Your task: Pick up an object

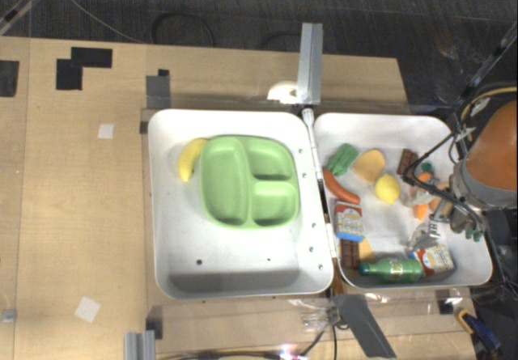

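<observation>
The right bin holds several small items: a green vegetable, a yellow-orange piece, a lemon, a red sausage, a blue-and-white packet, a brown bar and a green bottle lying along the front wall. A small red-and-white packet lies at the front right corner. My gripper reaches in from the right and hangs low over the bin's right side, just above that packet and to the right of the lemon. Nothing is visibly held.
The left bin holds a green divided tray with a banana against its left edge. A metal post stands behind the seam between the bins. Cables trail across the right bin's far right corner.
</observation>
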Controlling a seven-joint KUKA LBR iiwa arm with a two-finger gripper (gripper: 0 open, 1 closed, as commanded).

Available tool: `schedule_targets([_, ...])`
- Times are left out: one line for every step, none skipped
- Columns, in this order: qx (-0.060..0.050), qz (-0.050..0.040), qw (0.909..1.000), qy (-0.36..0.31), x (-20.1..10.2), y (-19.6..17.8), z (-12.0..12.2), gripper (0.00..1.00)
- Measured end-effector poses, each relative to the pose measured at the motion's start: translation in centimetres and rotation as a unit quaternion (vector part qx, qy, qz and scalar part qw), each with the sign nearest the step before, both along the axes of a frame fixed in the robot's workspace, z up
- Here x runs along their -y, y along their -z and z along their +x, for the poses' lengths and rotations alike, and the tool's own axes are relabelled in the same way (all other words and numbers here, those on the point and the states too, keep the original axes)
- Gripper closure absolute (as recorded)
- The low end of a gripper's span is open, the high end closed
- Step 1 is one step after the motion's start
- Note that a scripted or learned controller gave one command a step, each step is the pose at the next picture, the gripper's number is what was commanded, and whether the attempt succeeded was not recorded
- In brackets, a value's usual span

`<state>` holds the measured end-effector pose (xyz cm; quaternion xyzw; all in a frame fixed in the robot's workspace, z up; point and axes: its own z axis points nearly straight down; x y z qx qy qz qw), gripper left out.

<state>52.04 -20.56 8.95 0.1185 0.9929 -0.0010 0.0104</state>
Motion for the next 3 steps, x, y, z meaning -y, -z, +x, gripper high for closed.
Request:
schedule_targets([-0.003, 0.0006, 0.9987, 0.051, -0.3, 0.0, 0.4, 0.00])
schedule_targets([-0.002, -0.0008, 0.9966, 0.082, -1.2, 0.0, 0.5, 0.00])
schedule_targets([-0.003, 0.0008, 0.9969, 0.079, -1.5, 0.0, 2.7, 0.00])
